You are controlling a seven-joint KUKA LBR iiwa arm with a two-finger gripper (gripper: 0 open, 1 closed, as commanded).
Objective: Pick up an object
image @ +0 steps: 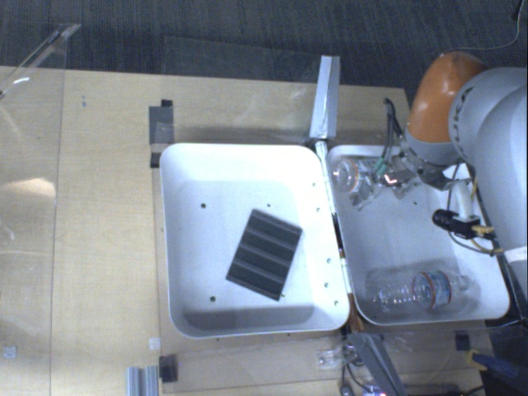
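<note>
The two-finger gripper (375,180) is seen low in the right white bin (412,229). Whether its fingers are open cannot be told. A clear plastic bottle (417,289) is laid near the front.

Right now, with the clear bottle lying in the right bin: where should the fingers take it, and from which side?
Probably mid-body, from straight above. The clear bottle lies on its side along the near wall of the right bin, long axis running left-right, so the fingers should close across its narrow width. The wall sits close, so the near finger has little room.

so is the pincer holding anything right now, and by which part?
Cannot tell. The pincer sits in the right bin's far left corner; its tips are unclear. The bottle lies untouched.
</note>
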